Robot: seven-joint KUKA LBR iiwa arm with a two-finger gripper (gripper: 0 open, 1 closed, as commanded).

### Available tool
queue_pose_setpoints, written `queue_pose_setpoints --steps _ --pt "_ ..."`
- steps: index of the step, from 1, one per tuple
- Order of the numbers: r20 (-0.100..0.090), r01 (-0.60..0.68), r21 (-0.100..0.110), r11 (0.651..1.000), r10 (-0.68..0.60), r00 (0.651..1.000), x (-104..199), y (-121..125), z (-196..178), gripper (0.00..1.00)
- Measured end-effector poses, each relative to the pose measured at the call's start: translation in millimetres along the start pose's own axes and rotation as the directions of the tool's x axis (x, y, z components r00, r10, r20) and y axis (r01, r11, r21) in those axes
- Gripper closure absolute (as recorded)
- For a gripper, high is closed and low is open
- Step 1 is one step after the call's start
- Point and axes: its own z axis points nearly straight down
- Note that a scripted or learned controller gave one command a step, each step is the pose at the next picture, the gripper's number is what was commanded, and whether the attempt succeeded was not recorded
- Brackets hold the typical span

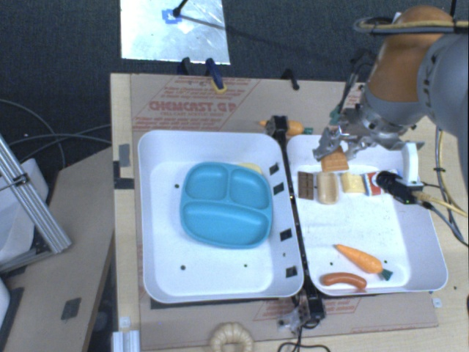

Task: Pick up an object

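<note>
Landmark: tan square slice (335,162); it lies flat in the right bin (421,233), close to the far rim
Gripper (335,150): directly over the slice's far edge, overlapping it in the camera view; how far the claw is open cannot be told, nor whether it has hold of anything
Arm (414,64): reaches in from the view's right, above and beyond the slice
Brown block (305,185): just on the near side of the slice, toward the view's left
Beige block (327,188): just beside the slice's near edge; set between the brown and yellow blocks
Yellow block (352,183): just on the near side of the slice, toward the view's right
Carrot (359,258): well apart from the slice, toward the near rim; green end to the view's right
Sausage (344,279): nearer still than the carrot, by the near rim
Blue divided plate (226,204): in the left bin (161,218), across the bin walls from the slice
Yellow piece (251,167): level with the slice, half hidden behind the plate's far edge
</note>
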Motion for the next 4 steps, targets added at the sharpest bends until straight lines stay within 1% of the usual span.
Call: queue_pose_setpoints --steps 1,2,3,4 --pt "0.001 0.0 0.003 1.0 0.0 1.0 10.3 5.1 16.1 1.0" --pt "0.002 -0.007 0.003 1.0 0.007 1.0 1.9 -1.0 18.6 1.0" --pt "0.0 -0.001 0.0 1.0 0.001 1.0 12.9 1.1 0.8 1.0" --pt "0.002 -0.007 0.001 1.0 0.007 1.0 -0.6 8.2 9.9 1.0"
